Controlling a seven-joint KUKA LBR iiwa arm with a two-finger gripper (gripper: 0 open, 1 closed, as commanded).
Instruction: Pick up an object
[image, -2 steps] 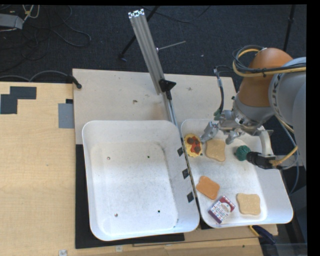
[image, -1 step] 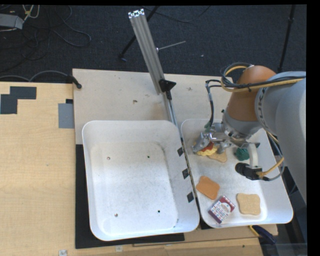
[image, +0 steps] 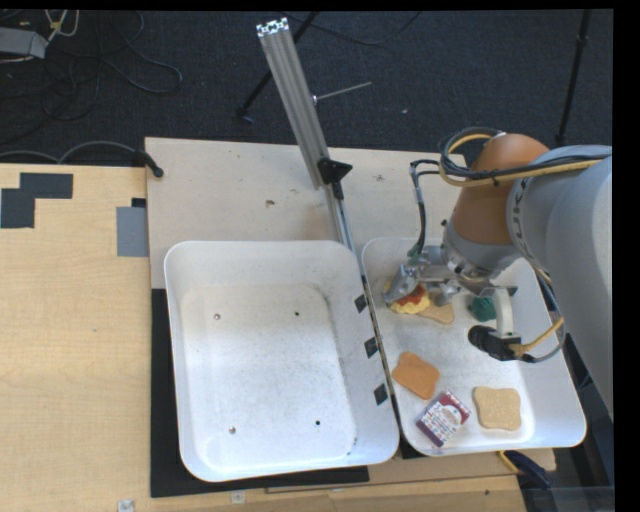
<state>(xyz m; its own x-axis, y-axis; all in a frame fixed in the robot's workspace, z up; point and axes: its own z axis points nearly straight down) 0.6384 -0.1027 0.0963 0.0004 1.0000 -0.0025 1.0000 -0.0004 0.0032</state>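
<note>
The pincer (image: 413, 283) hangs low in the right bin (image: 560, 425), over a yellow and red toy (image: 425, 304); whether it is spread or pressing together cannot be told. Nearer the camera lie an orange slab (image: 416, 375), a packet (image: 443, 419) and a tan biscuit (image: 497, 408).

Smooth white plastic bins (image: 262, 452), pale wood bench (image: 70, 330)

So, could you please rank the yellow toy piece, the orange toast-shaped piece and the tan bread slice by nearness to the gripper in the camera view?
1. Yellow toy piece, right at the gripper, upper part of the right bin.
2. Orange toast-shaped piece, mid-bin, below.
3. Tan bread slice, bin's lower right corner.
</note>
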